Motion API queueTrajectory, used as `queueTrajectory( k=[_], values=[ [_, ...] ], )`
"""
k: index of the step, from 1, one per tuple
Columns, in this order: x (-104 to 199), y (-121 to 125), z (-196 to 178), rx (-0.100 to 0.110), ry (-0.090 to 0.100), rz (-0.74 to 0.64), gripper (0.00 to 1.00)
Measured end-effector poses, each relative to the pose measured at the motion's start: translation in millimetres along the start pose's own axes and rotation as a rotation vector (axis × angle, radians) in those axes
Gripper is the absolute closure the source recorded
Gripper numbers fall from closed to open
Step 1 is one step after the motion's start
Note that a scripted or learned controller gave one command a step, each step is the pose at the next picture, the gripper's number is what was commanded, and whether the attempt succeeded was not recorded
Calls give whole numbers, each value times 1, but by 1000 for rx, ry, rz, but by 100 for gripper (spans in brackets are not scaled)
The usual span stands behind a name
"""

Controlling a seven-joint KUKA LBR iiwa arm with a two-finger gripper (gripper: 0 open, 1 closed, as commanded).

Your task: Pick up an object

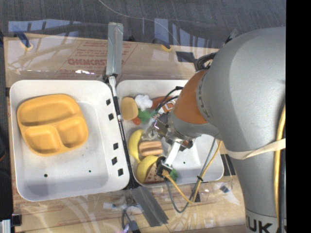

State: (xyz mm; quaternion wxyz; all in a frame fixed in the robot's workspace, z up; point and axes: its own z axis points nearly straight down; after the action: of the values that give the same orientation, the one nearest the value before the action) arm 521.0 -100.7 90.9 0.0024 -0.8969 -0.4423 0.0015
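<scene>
The gripper sits low in the right bin, hidden under the wrist, so whether it is open or closed cannot be told. Crowded beside it lie a toy hot dog, a banana and a tan bun. The left bin holds a yellow divided plate. Dark carpet lies beyond the bench.

Two bits of lettering I can read from here

On the brown paper-faced sheet lying along the bench's far edge, I make out pale red capitals that look like "CHEMCAST". The smaller red lines printed above them are too faint for me to read. At the bench's near right corner, the base of the grey robot arm carries dark block letters "UK", cut off by the frame's edge. I can read nothing else.
</scene>
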Motion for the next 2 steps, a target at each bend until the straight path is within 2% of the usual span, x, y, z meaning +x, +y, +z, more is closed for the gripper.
queueTrajectory(
  k=[1, 2],
  values=[
    [0, 0, -9, 4, -1, -6, 100],
    [-12, -19, 0, 3, 1, 227, 100]
  ],
)
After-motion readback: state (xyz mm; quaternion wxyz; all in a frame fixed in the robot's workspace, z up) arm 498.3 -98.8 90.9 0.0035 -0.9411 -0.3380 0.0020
